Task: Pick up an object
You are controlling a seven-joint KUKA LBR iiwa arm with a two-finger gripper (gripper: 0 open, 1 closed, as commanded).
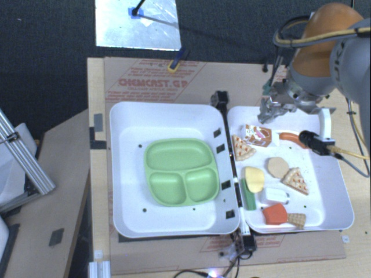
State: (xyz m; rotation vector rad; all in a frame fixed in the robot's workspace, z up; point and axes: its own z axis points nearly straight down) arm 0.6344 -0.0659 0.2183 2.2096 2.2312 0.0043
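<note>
gripper – above right bin's far edge, near red-white packet | finger state – cannot tell | green tray in left bin

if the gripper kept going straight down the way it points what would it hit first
Probably the red and white packet, lying just below the gripper at the far end of the right bin; depth is unclear, so it could meet bare floor beside it.

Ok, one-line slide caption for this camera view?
Gripper poised over the far end of the right bin of toy food; green divided plate in the left bin.
</note>
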